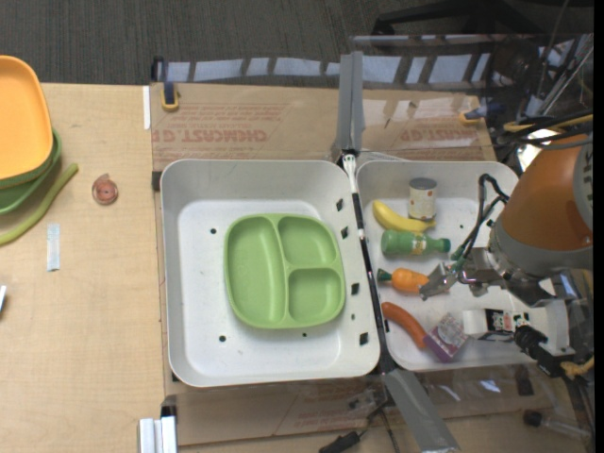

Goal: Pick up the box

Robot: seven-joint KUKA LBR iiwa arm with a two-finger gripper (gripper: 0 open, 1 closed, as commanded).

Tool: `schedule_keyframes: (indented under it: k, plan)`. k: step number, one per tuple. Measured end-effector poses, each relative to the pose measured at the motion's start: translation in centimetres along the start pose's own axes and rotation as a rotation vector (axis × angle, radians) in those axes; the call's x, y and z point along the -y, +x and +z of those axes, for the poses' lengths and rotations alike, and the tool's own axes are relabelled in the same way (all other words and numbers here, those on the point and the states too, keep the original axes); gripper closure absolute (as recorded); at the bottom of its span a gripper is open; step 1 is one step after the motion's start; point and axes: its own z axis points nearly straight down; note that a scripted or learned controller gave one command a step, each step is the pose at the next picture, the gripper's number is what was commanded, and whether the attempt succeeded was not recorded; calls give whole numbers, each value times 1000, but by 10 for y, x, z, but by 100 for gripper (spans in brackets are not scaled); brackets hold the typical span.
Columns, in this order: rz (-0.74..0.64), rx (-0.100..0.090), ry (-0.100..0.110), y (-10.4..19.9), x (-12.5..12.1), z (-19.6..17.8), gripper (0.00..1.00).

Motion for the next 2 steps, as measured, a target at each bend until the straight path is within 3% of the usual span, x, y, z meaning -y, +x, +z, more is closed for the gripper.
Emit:
schedule_keyframes:
  k: [1,2]
  plan:
    - [85,1,-2,-30,8,-7,0]
    - [177,-1,1,-1,8,48,0]
